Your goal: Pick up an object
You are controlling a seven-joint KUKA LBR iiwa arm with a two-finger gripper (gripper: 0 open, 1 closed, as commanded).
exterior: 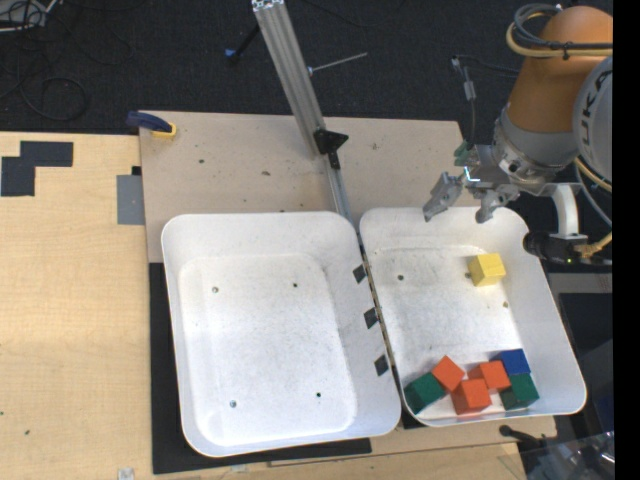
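The grey arm (600, 98) wears an orange band, looped with pale cables, ending in a metal pincer (465, 200).

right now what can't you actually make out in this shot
- Gripper, camera view: small and seen from above at the right bin's far rim; its height over the bin is unclear.
- Block pile: the orange blocks cover parts of the green blocks and the blue block, so the count is unsure.
- Arm: cut off by the right edge.
- Yellow block: too small to read its faces.
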